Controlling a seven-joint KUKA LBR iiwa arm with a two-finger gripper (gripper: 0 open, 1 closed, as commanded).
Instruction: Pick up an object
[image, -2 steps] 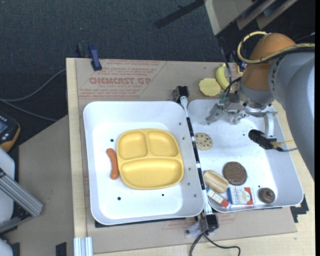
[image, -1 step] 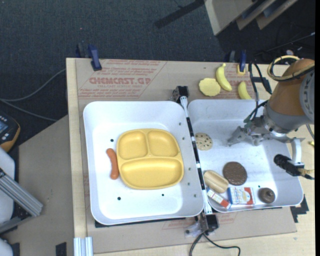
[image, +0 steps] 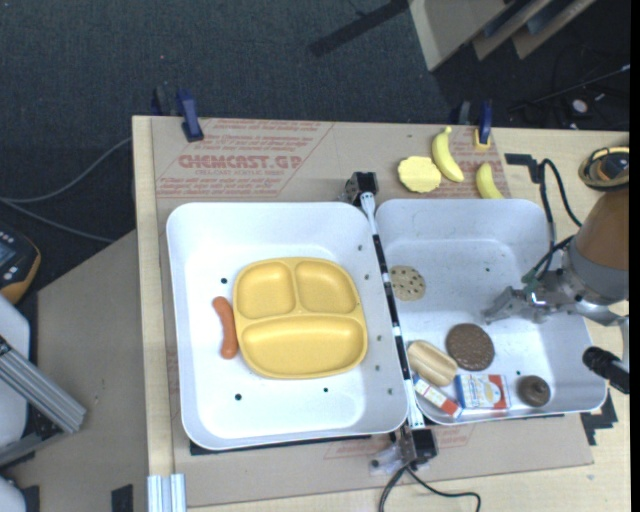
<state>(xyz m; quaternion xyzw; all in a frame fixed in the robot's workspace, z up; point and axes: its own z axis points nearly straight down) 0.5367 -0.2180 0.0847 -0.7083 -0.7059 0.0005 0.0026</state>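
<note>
The right bin (image: 470, 225) holds a chocolate-chip cookie (image: 407, 282), a dark brown round patty (image: 469, 345), a hot dog in a bun (image: 431, 362), a small white carton with red and blue print (image: 480, 391) and a chocolate donut (image: 534, 390). My gripper (image: 512, 303) reaches in from the right and hangs over the middle of this bin, above and right of the patty. Its fingers are spread and nothing sits between them.
The left bin (image: 190, 330) carries a yellow divided tray (image: 298, 318) with an orange sausage (image: 226, 327) beside its left side. On the bench behind the right bin lie two bananas (image: 447, 155) (image: 488, 181) and a yellow round piece (image: 419, 174).
</note>
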